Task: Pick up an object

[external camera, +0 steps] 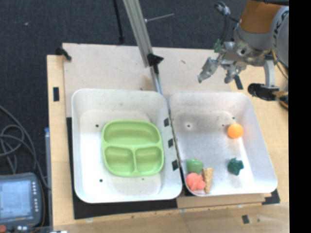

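Above the far edge of the right bin [252, 130] we log the gripper [218, 73], its two fingers spread apart with nothing between them, clear of the bin's contents. In the right bin we count: one orange ball [235, 131] near the right wall; one dark green toy [235, 166] below it; one green block [195, 166], one pink toy [196, 181] and one ice-cream cone [208, 178] clustered at the near left corner. In the left bin [87, 178] we record one green divided plate [132, 147], lying flat at centre.
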You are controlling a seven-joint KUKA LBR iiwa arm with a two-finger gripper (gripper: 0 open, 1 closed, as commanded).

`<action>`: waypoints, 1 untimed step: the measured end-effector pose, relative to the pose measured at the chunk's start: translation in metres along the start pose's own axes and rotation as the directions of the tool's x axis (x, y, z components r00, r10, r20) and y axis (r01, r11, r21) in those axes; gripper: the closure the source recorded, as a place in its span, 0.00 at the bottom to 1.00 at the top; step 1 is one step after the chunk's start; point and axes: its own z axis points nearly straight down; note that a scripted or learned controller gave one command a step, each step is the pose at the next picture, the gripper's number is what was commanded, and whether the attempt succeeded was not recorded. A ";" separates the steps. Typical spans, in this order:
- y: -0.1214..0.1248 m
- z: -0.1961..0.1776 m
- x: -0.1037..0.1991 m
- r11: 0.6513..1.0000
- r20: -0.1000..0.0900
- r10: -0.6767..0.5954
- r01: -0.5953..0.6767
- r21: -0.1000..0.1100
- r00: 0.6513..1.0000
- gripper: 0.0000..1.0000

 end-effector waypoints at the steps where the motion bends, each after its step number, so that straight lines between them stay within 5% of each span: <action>1: 0.000 0.000 0.000 1.000 0.001 -0.001 0.001 0.000 1.000 0.00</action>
